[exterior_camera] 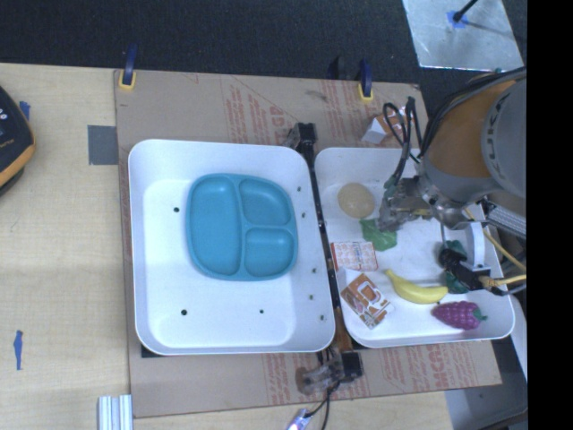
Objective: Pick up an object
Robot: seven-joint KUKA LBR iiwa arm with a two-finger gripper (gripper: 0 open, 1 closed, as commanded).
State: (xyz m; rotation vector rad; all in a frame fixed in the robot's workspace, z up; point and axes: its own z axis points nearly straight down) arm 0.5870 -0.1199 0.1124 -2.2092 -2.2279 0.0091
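Far left edge of the bench: yellow-and-black device [11,141], partly cut off. Grey tape patch [103,143] just left of the bins. Both bins sit on a brown cardboard sheet [224,106], with a blue clamp [128,66] at its top-left corner and another at top middle.

Left bin [161,316]: one blue divided plate [240,227], roughly centred, lying flat, three compartments facing up.

Right bin [419,251], left to right:
- red-and-white packet [355,256] flat near the left wall
- orange-and-white carton [367,299] just below it, tilted
- beige round object [355,201] in the upper left part
- green object [380,236] just below and right of the beige one, directly under the gripper tip
- banana [416,288] lower middle, lying across
- purple grapes [457,314] at the lower right, just beside the banana's right end

Gripper [392,211] is down inside the right bin, over the top of the green object and near the beige one. Can't tell its state from this angle, nor whether it has hold of the green object. Arm [474,141] comes in from the right, over the bin's upper right corner.
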